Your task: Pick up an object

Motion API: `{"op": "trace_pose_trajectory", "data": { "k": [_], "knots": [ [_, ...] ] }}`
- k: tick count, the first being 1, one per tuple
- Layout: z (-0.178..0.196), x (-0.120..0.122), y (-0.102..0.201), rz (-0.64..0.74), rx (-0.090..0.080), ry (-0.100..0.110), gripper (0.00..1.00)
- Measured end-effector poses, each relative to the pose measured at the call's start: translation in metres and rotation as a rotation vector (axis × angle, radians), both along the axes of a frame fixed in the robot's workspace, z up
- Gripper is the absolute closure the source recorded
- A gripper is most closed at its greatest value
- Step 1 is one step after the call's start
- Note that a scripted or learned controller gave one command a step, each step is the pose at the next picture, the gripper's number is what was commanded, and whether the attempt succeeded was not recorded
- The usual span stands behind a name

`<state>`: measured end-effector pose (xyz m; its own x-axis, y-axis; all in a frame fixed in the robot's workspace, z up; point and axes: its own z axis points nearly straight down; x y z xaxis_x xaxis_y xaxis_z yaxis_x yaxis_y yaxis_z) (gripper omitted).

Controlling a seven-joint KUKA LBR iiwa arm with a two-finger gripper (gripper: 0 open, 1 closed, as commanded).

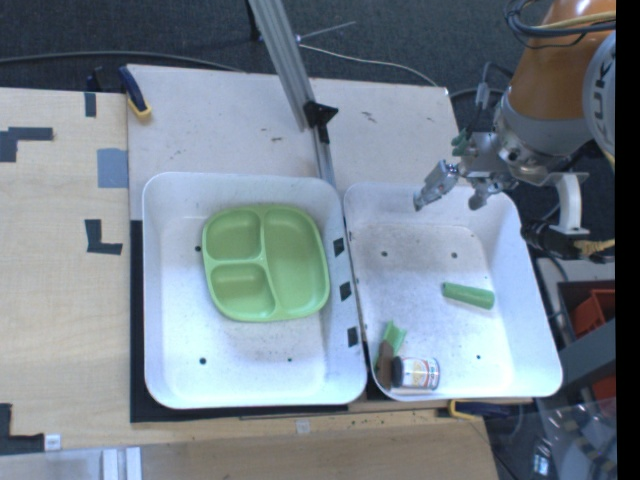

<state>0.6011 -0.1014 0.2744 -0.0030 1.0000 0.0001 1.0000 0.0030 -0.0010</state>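
Well below end effector [452, 189]: green cylinder [468, 295]

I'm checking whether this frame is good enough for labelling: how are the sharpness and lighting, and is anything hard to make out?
Camera view: soft even light, faint shadows, no strong glare on the white bins. The green plate and green stick read clearly; the small jar is slightly soft, its label unreadable. The gripper is mildly blurred.

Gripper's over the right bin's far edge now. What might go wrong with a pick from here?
The green stick lies flat on the right bin; the fingers may skid off it. The small can and green piece sit tight in the near corner, where the gripper could hit the wall.
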Motion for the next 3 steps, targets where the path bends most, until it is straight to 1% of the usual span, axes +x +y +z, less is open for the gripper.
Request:
{"op": "trace_pose_trajectory", "data": {
  "k": [1,2,3],
  "knots": [
    [0.0,0.0,0.0,0.0,0.0,0.0,0.0],
    [-0.064,-0.004,-0.001,-0.001,0.0,0.007,0.0],
    [-0.118,-0.012,0.008,-0.001,0.0,0.006,0.0]
  ]
}}
